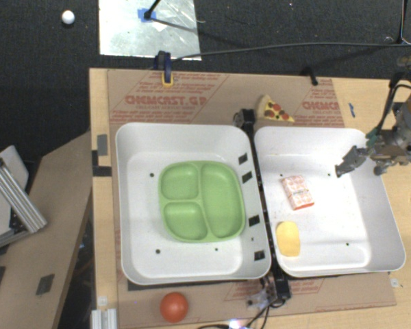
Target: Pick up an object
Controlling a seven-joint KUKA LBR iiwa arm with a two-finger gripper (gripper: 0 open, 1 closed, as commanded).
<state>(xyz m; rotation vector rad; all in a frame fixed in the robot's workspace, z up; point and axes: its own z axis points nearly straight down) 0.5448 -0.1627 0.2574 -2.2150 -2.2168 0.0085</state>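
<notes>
Objects that could be picked lie in the right bin (377, 252): a small red-and-white packet (297, 192) rests flat near the bin's middle, tilted a little, and a yellow rounded piece (288, 238) sits below it, closer to the front wall and near the divide between the two bins. The two are near each other but not touching. In the camera view the gripper (351, 162) hangs over the upper right part of this bin, well apart from both the packet and the yellow piece, with nothing seen between its fingers; whether the claw is spread or pressed together cannot be told at this size and angle. The grey arm (404, 139) enters from the right edge. The left bin (133, 184) holds a green divided tray (201, 201) with three compartments, lying flat at the bin's middle. Both bins sit side by side on a brown cardboard sheet (192, 98) with red printing. On that sheet, just behind the gap between the bins, lies a toy pizza slice (275, 110). A red-orange ball (174, 306) rests on the cardboard in front of the left bin. Farther back, a shiny silver sheet (147, 19) lies on the dark floor, and a small white ball (68, 17) sits to its left.
</notes>
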